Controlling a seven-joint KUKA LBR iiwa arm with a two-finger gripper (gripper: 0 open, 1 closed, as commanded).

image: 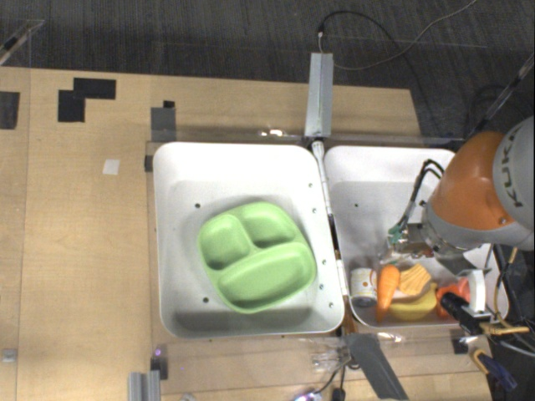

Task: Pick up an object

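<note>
Dark carpet lies behind a pale wooden worktop (75,249) that carries two shallow white bins side by side. Left bin (175,182) holds a green divided plate (256,256), lying flat and slightly turned. Right bin (368,174) has its things crowded into the near corner: an orange carrot (387,284) with its long axis running roughly toward the camera edge of the bin, a small tin can (362,284) touching it on the plate side, a yellow piece (415,309) and a ridged tan piece (414,278) on its other side, and something red (456,291) further toward the arm. Grey-and-orange arm (472,186) comes in over this bin, and the gripper (407,239) sits just above the carrot's top end, so the pile lies directly below and slightly nearer the camera; whether its fingers are open or closed I cannot tell, and nothing is visibly held
</note>
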